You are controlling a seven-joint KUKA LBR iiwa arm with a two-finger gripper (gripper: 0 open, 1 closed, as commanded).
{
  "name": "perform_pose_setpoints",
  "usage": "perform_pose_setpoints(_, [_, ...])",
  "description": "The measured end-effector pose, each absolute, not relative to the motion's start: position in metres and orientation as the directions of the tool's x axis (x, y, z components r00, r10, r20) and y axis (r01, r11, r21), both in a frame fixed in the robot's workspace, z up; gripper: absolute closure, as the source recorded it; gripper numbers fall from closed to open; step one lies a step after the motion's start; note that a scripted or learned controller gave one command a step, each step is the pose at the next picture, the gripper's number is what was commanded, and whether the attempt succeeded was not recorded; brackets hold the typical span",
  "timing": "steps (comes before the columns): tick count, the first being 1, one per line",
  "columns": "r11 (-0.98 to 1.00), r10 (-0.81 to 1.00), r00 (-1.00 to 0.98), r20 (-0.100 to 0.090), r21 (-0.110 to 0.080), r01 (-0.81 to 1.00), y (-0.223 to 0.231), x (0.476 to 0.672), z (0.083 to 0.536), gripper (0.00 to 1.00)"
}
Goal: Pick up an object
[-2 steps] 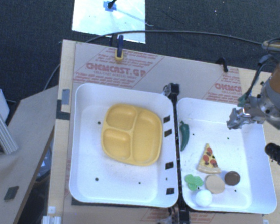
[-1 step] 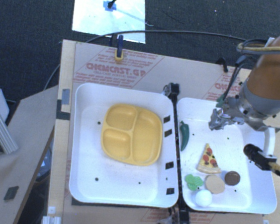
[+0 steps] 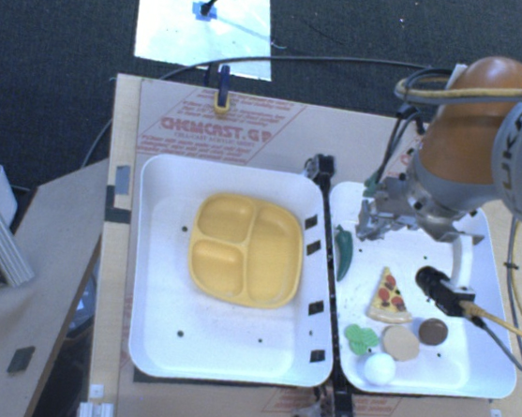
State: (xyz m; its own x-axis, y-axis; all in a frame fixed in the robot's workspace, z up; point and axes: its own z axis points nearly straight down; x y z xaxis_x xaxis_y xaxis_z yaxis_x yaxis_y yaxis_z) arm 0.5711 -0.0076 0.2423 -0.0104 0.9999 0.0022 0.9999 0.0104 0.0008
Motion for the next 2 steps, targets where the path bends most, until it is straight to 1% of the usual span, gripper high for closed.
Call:
perform_pose_setpoints(1, [0.010, 1.000, -0.010, 0.002, 0.000, 1.000, 0.043, 0.555, 0.247, 1.00])
perform_pose_setpoints(2, [0.009, 1.000, -0.009, 0.001, -0.002, 1.000, 0.084, 0.533, 0.238, 1.00])
